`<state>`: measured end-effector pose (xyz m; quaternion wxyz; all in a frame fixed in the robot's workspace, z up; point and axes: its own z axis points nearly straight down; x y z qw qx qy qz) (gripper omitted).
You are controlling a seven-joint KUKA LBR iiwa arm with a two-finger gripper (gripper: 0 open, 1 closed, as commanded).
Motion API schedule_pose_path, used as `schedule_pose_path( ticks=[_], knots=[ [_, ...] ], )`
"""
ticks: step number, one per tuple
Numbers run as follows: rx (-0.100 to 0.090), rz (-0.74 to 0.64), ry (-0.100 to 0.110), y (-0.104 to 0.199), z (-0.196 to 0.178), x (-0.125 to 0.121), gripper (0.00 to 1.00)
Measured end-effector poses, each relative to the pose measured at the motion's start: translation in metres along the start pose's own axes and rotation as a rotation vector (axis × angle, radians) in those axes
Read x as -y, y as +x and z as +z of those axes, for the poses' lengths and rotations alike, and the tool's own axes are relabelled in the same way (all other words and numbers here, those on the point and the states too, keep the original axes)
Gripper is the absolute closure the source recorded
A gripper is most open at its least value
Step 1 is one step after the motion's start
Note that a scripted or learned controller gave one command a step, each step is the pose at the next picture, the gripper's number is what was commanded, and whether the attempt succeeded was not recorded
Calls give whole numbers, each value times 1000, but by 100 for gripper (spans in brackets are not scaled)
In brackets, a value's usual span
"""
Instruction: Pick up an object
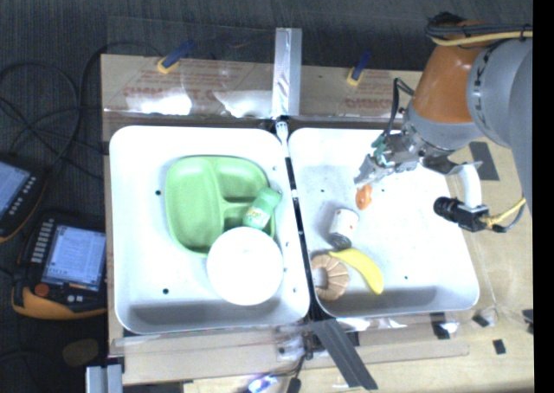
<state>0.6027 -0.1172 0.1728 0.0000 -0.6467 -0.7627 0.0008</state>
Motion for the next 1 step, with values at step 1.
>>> schedule_pose_path(
  ticks=[1],
  knots=[
    [0,310,3,39,-10,-14,100]
  ],
)
